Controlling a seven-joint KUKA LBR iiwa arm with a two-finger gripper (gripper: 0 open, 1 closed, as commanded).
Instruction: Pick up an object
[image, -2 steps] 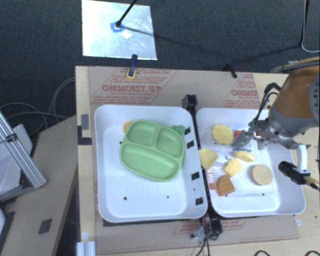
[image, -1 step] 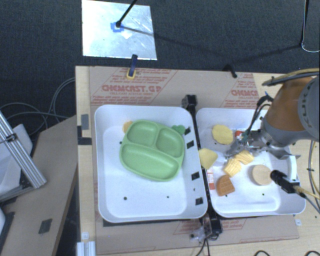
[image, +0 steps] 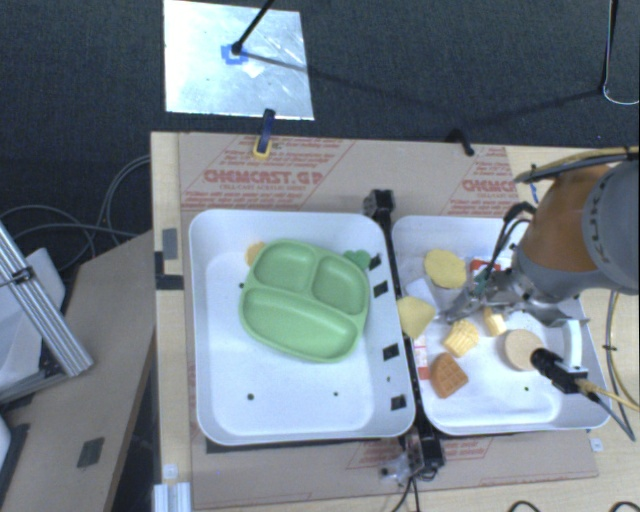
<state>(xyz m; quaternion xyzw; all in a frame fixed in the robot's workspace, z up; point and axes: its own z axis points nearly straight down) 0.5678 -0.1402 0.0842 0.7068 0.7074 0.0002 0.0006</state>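
Nearest the camera, a waffle piece (image: 448, 376) lies in the right bin (image: 500, 415). Above it my pincer (image: 472, 297) hangs low among yellow food pieces (image: 461, 338); I cannot tell its opening. Left bin (image: 215, 400) holds a green divided plate (image: 304, 299).

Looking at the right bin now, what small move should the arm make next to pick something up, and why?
Probably lower the gripper slightly onto the yellow corn-like piece, which sits just below it in the right bin, apart from the waffle.

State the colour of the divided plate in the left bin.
Light green; the divided plate shows plainly in the camera view.
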